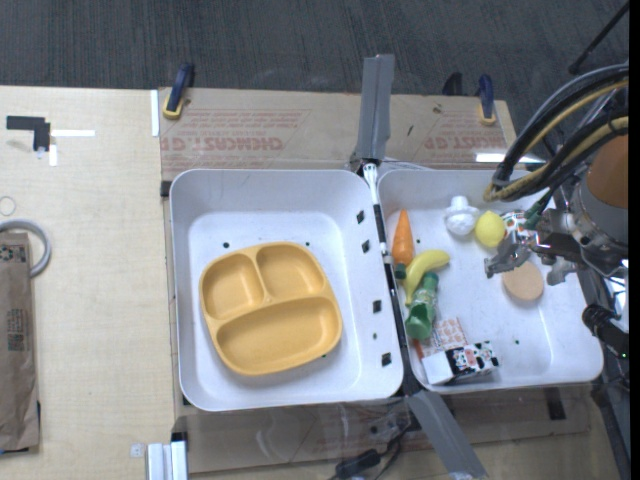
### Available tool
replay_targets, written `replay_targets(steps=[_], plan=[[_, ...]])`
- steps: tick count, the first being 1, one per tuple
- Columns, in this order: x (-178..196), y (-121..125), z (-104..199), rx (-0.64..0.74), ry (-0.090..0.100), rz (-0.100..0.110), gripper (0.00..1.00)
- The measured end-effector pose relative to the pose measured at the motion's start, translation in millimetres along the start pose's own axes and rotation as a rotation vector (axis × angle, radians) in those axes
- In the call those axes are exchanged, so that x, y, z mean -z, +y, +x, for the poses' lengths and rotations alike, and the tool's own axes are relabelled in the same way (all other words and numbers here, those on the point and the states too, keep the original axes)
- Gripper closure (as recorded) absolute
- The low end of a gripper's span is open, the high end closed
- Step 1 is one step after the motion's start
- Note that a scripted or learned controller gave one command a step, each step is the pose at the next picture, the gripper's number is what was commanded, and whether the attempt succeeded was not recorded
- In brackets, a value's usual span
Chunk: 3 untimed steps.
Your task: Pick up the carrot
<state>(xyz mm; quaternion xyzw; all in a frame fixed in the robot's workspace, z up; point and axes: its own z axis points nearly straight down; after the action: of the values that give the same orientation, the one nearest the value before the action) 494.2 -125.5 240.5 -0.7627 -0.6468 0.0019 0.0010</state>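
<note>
Lying near the right bin's left wall, the tapered smooth carrot; the gripper's state is unclear.

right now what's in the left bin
One yellow divided plate lies in the left bin, its three compartments bare. Whatever is beneath the plate is covered.

the two bins look like smooth white plastic with a faint sheen. the divided plate is matt yellow plastic. the carrot looks smooth and orange, slightly glossy, as does the yellow banana beside it. the surface is pale wood, matt. brown printed cardboard lies behind the bins. the floor is dark rough carpet.
</note>
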Motion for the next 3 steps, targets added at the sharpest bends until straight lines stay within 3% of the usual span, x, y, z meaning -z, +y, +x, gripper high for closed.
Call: replay_targets(steps=[1,2,3], plan=[[-40,-11,-39,0.126,0.000,-0.001,0.00],[41,-7,-58,0.309,0.000,-0.003,0.00],[35,-23,35,0.387,0.000,-0.002,0.00]])
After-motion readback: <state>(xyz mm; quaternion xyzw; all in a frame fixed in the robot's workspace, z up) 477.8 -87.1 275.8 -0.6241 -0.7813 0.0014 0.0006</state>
